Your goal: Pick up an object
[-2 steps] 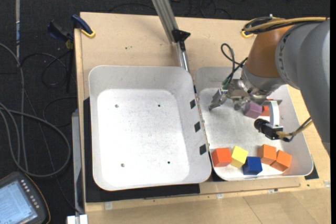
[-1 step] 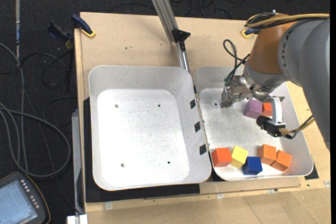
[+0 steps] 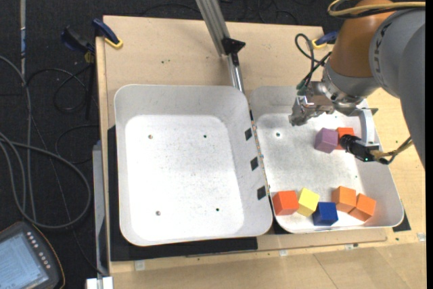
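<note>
The blocks are small, bright cubes, and they all sit in the right bin (image 3: 270,145). A purple block (image 3: 326,140) lies near the middle of that bin, a little tilted. Just past it, touching or almost touching, an orange block (image 3: 346,134) peeks out.

Five more blocks sit in a bunch along the near wall of the bin. From left to right they are an orange-red block (image 3: 285,202), a yellow block (image 3: 308,202), a blue block (image 3: 325,213) and two orange blocks (image 3: 346,197) (image 3: 365,206). The yellow one touches the orange-red one, and the blue one is just beside the yellow one. The two orange ones lean on each other close to the bin's corner.

The arm comes in from the right. The gripper (image 3: 301,115) hangs over the far part of the right bin, near the purple block but apart from it. I cannot tell how the gripper is set, and no block shows in it.

There is bare white floor in the right bin between the purple block and the near row. The left bin (image 3: 135,118) has a wide flat floor. The two bins touch along the middle
</note>
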You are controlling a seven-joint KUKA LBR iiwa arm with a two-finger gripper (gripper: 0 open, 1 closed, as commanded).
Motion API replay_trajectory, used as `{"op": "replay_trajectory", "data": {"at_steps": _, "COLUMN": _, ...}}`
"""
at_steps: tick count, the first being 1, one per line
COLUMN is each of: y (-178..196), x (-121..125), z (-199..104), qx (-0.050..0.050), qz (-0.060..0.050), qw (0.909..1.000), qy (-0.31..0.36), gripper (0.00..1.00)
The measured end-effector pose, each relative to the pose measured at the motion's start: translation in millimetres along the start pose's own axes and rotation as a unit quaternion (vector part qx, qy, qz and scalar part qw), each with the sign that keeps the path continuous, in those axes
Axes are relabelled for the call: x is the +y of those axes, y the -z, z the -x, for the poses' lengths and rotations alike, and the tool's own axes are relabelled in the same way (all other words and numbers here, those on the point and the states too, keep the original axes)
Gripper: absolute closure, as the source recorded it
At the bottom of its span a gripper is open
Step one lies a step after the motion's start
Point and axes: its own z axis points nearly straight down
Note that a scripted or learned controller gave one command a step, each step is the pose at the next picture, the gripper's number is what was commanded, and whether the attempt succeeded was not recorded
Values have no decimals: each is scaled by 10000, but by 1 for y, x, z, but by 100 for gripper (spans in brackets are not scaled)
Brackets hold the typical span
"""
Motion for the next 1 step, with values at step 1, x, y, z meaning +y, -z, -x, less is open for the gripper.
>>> {"op": "replay_trajectory", "data": {"at_steps": 1, "y": 63, "x": 4, "z": 6, "qx": -4, "qz": 8, "qw": 10000, "qy": -2, "gripper": 100}}
